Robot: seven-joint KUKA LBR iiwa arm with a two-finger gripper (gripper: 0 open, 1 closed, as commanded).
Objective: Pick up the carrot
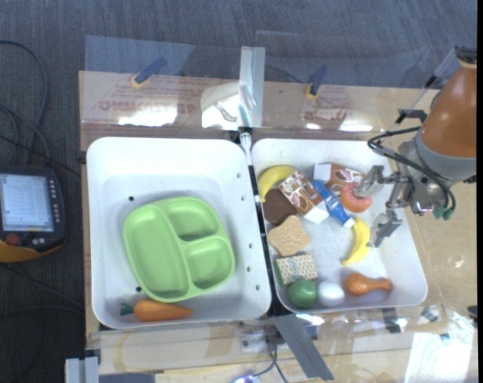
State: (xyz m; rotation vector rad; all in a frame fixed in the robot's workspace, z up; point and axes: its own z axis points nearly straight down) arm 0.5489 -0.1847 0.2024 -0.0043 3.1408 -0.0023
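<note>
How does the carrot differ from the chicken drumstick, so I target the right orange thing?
The carrot lies in the left bin, below the green tray; the drumstick lies in the right bin, near the bananas. The carrot is long, tapered and bright orange with a green stem end; the drumstick is shorter, bulbous and browner. The tool hangs over the right bin, nearer the drumstick. Both lie flat by their bins' near walls.

My arm point(455, 122) wears a broad orange band over grey metal. Both bins point(113, 166) are plain white. In the left one a lime-green divided plate point(180, 248) lies beside an orange carrot point(157, 311) with a dark green tip. The right bin holds two yellow bananas point(358, 242), a tan cracker point(288, 235) (faintly speckled), a green apple point(302, 293), a white egg point(330, 293) and a brown-orange drumstick point(366, 284).
</note>
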